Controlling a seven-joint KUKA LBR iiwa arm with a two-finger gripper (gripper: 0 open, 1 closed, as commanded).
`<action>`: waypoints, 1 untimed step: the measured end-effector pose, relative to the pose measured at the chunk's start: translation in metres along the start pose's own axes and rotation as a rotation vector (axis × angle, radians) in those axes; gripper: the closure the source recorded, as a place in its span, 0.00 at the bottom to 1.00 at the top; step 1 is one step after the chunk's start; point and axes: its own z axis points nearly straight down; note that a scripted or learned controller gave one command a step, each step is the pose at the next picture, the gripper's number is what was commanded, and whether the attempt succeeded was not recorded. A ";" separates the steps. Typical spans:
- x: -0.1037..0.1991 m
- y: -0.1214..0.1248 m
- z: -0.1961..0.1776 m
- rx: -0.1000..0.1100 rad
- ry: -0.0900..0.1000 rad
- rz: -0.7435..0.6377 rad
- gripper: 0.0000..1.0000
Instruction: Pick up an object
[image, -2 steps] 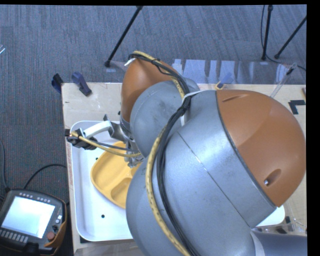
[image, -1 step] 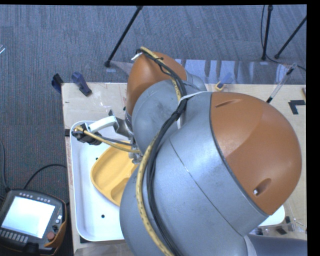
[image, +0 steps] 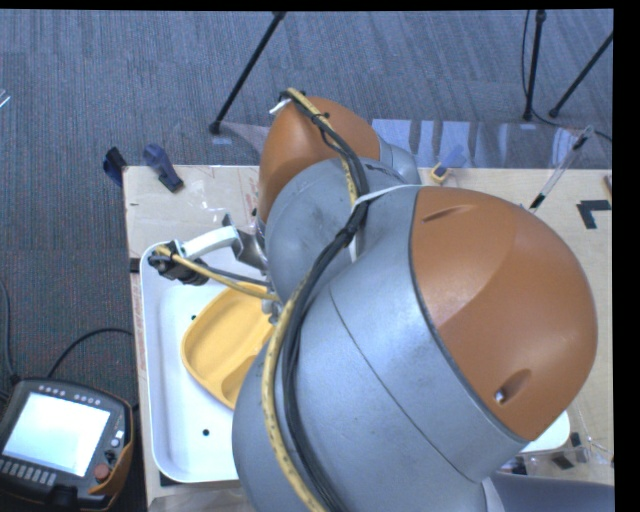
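The grey arm (image: 420, 350) (huge this close to the camera) covers most of the table (image: 180, 200). Under it, the white bin (image: 165, 400) at the table's left edge holds a yellow dish (image: 225, 345), long axis slanting from near left to far right. The pincer is hidden, so I cannot tell its state.

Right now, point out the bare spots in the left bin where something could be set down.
Bare floor shows along the white bin's left wall and near corner, between that wall and the yellow dish. A smaller patch lies at the far end, beside the cable fitting. It is crowded to the right, where the arm covers the dish's edge and the bin beyond it.
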 end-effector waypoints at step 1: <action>-0.014 -0.053 0.077 0.000 0.007 -0.016 1.00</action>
